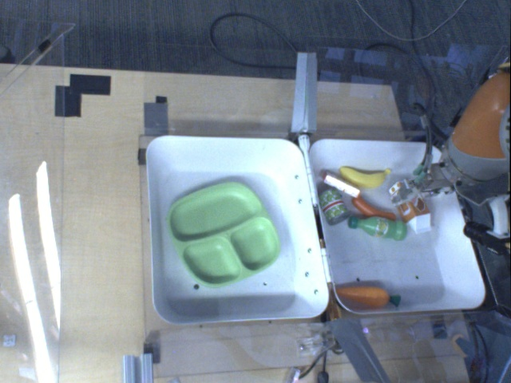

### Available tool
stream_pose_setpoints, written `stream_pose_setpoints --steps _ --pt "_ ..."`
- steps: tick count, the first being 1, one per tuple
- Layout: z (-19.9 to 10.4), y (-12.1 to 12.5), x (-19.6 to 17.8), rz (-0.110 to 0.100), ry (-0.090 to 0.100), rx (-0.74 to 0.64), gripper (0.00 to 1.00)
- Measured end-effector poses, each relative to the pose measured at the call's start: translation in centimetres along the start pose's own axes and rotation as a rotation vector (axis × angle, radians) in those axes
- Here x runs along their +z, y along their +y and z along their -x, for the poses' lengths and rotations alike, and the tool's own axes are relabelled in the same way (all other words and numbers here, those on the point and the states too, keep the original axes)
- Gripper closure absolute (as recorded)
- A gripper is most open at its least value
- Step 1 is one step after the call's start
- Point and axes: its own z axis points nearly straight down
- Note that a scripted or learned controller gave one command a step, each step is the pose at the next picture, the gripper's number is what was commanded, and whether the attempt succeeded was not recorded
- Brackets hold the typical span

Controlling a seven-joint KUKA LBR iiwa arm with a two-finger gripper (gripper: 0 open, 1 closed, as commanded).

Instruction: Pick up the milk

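Observation:
The milk (pixel 416 212) is a small brown and white carton lying in the right bin (pixel 447 278), near its upper right part. My gripper (pixel 409 187) hangs just above and slightly left of the carton, its metal tip close to the carton's top edge. The grey arm with its orange band (pixel 483 126) reaches in from the right. I cannot see whether the carton is touched.
In the right bin a banana (pixel 365 176), a green bottle (pixel 380 227), a thin orange piece (pixel 369 207), a green can (pixel 333 205) and a carrot (pixel 364 296) lie left of and below the milk. The left bin (pixel 164 294) holds a green divided tray (pixel 224 231).

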Motion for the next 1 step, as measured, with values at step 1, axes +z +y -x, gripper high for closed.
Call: stream_pose_setpoints --steps 1 --pt "-6.32 5.91 -7.9 -0.006 0.002 0.218 1.0"
